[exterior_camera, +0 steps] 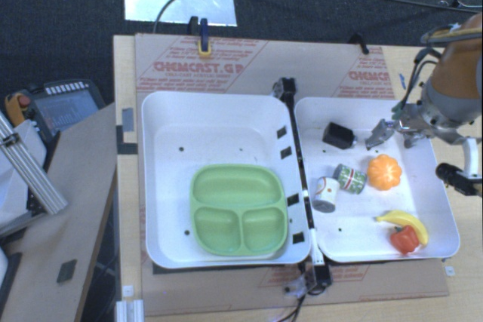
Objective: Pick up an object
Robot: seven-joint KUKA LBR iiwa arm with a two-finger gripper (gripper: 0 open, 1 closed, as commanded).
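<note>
Banana (404, 221) lies lengthwise left-to-right beside the red pepper (405, 239), front-right bin (445, 196).

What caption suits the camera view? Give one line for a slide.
Claw hovers above the orange in the right bin; a green tray sits in the left bin.

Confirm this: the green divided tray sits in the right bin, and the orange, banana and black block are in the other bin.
Wrong about the tray. The camera view shows the green divided tray in the left bin; the orange, banana and black block are in the other, right bin.
</note>
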